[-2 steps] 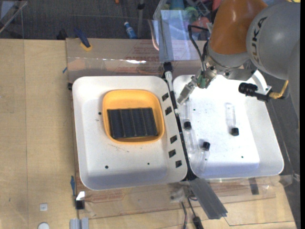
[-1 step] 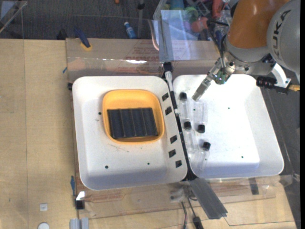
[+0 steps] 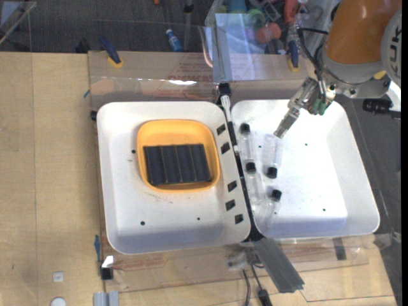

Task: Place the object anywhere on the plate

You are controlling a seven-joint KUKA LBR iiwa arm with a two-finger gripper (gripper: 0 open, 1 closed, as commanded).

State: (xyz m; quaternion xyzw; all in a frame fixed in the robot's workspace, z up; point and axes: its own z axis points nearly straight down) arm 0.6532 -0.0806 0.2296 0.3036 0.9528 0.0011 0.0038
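Camera view looks down on a wooden bench (image 3: 44, 171) carrying two shallow white bins. In the left bin (image 3: 121, 222) sits a yellow-orange plate (image 3: 145, 132) with rounded corners, and on it lies the object (image 3: 177, 164): a dark, flat, rectangular slab with several parallel ridges running across its short side, like a small grooved tray or block. It covers most of the plate's floor, lying level and square to the rim.

The right bin (image 3: 331, 196) holds a few clear tube-like items with black caps (image 3: 273, 171) close to the divider between the bins. The grey arm with its orange band (image 3: 360, 24) reaches in from the right, and the end effector (image 3: 282, 130) hangs over the upper part of the right bin, slanting down and left, well apart from the plate. Its fingers look drawn to a narrow tip, but whether they are spread or pressed together I cannot tell; nothing is seen between them.
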